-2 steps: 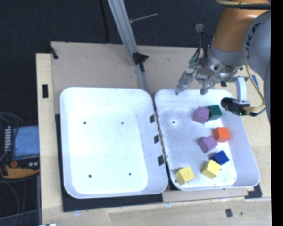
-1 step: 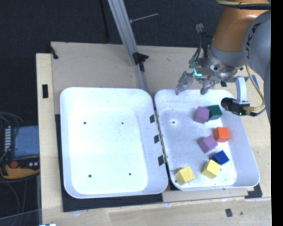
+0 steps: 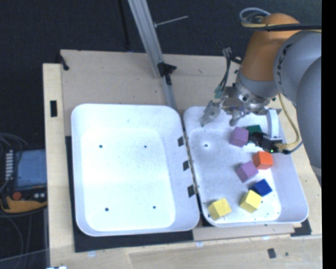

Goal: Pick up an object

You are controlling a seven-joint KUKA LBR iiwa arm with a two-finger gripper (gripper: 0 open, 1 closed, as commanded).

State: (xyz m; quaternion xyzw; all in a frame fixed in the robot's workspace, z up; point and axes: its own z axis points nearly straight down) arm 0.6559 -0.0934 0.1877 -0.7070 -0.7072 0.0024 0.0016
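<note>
My gripper point(image 3: 223, 114) hangs over the far left part of the right bin point(image 3: 213, 167), with its two fingers spread apart and nothing between them. Several small blocks lie in that bin. A purple block point(image 3: 239, 136) sits just right of the gripper, and a second purple block point(image 3: 247, 170) lies nearer the middle. An orange block point(image 3: 263, 159) and a green block point(image 3: 253, 130) are by the right wall. A blue block point(image 3: 262, 187) and two yellow blocks point(image 3: 250, 200) point(image 3: 219, 208) rest near the front edge.
The left bin point(image 3: 126, 167) stands beside the right one. A slanted metal pole point(image 3: 151, 43) rises behind the bins. The grey arm with its orange band point(image 3: 269, 49) fills the upper right. Cables and a control box point(image 3: 22, 175) lie off the bench at left.
</note>
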